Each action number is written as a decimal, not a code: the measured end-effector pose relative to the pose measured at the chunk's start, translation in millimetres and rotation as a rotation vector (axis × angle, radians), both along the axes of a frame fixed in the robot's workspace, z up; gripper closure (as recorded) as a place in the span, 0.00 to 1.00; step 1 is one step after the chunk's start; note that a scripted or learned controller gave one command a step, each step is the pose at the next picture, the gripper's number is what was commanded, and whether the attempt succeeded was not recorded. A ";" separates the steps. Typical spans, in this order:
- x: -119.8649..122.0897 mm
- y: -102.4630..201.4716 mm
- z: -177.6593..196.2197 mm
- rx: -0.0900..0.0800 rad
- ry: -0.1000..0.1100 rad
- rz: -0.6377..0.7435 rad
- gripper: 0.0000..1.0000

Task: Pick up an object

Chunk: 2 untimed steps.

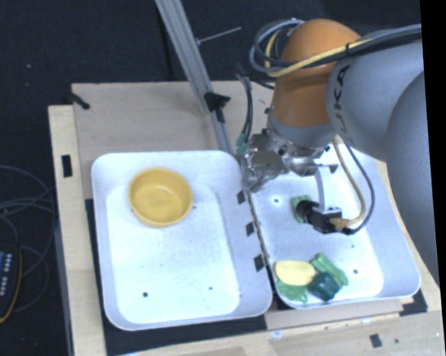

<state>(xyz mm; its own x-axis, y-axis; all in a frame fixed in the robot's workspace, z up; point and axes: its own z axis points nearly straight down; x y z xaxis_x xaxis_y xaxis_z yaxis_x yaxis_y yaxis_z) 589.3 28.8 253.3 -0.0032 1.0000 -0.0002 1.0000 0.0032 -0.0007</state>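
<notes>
Hovering at the right bin's (382, 276) 11 o'clock, the gripper (257, 171) cannot be judged; nothing is lifted; 3 objects (310, 278) remain at 6.

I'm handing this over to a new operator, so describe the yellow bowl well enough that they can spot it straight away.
Look at the left bin of the two white bins. In its upper part, away from the arm, sits the yellow bowl: round, shallow and upright. It lies alone there, whereas the small yellow and green pieces cluster in the right bin.

pale wooden bench (138, 111), dark floor (17, 66)
</notes>
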 end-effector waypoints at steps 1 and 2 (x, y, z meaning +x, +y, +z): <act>14.9 47.9 5.5 0.001 -0.001 0.000 1.00; 14.8 45.3 5.6 0.000 -0.001 -0.003 0.00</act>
